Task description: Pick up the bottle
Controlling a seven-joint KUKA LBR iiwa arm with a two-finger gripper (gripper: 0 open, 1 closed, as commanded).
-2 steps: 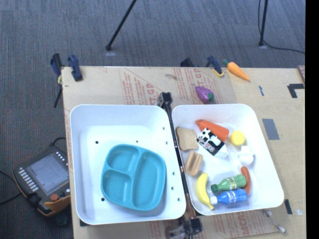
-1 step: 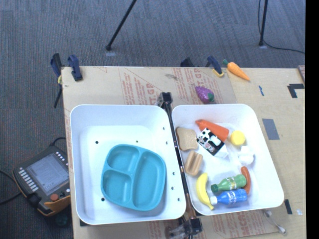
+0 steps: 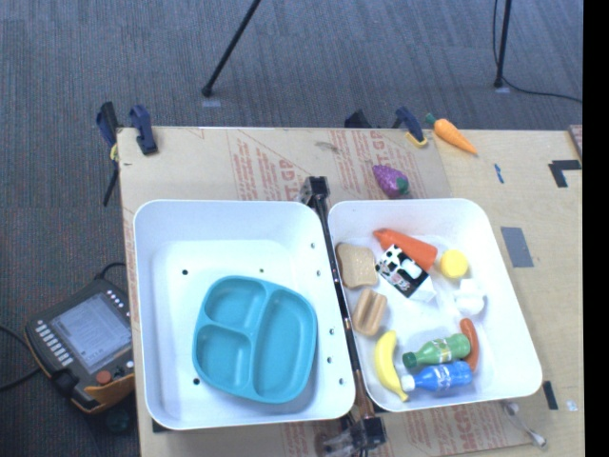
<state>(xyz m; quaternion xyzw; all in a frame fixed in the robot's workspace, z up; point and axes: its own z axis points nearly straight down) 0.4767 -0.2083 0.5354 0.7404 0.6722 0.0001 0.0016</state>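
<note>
Still at the very start: nothing lifted yet, approach not begun. 2 candidates for the bottle, both lying on their sides in the lower right of the frame, inside the right bin (image 3: 416, 204): a green bottle (image 3: 436, 352) and, just below and touching it, a blue bottle (image 3: 443, 377) with a white cap pointing left. Hemmed in on the left by a banana (image 3: 384, 361), with a red sausage-shaped toy (image 3: 469, 342) just beside the green bottle's right end. Cannot tell whether the gripper is spread or pressed together. Probably calls next for settling on 1 of the 2, then coming down over its middle with the opening set across the narrow body, clear of the neighbour and the banana. Left bin (image 3: 152, 284) with the teal divided plate (image 3: 255, 339) of no concern here.
</note>
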